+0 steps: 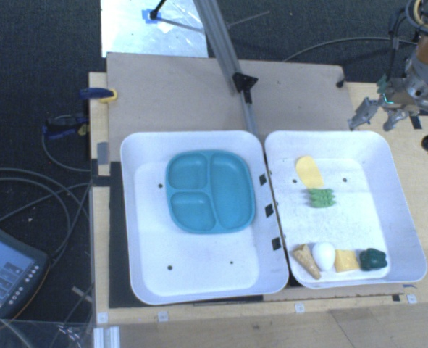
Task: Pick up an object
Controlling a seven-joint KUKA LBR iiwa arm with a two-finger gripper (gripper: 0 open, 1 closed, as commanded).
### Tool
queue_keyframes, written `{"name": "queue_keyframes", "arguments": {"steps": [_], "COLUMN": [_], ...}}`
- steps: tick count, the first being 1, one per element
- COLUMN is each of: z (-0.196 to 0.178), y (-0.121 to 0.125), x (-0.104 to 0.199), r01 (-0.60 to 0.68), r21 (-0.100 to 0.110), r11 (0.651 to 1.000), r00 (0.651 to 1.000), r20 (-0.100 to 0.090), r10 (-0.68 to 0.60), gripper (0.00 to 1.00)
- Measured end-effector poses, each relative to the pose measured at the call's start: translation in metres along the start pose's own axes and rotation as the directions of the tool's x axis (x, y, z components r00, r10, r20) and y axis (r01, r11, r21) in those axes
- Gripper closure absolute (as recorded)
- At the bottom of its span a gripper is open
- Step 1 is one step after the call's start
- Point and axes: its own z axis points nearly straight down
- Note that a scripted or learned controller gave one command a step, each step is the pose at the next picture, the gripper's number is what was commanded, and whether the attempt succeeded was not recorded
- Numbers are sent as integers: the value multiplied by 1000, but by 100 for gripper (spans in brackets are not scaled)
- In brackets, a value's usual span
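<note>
The table carries two white bins: the left bin bears a blue divided plate, while the right bin holds the candidates: a yellow oval piece, a green leafy piece, and along the near edge a tan cone, white egg, yellow block and dark green lump. This looks like the approach step; next the arm must travel over a chosen piece and descend. The gripper hovers beyond the right bin's far corner, fingers spread wide, holding nothing.
</note>
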Motion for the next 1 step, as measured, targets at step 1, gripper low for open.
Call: {"name": "queue_keyframes", "arguments": {"steps": [1], "z": [0], "y": [0], "x": [0], "r01": [1], "r21": [1], "r11": [1000], "r00": [1000], "r20": [1], "r10": [-1], "gripper": [0]}}
